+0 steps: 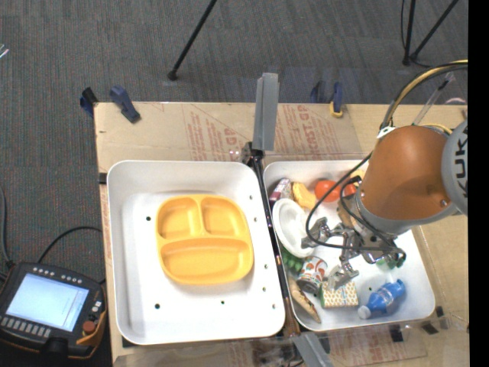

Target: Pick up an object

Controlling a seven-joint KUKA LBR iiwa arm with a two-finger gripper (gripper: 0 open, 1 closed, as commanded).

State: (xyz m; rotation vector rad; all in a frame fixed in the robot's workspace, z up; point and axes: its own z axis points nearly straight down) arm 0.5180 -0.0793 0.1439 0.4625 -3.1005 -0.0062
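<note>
While gripper (341,270) hung low over right bin (422,280), jaw state impossible to tell; nothing visibly lifted. Blue bottle (382,300) lay at its 4 o'clock. Pick undone.

A robotics lab, by the look of it: grey carpet (92,44) underfoot, black tripod legs (197,30) along the top of the frame, a teach pendant (50,306) with a lit screen at lower left, and a worktop (176,128) of printed board (clamped at its edge with blue clamps (122,102)).
</note>
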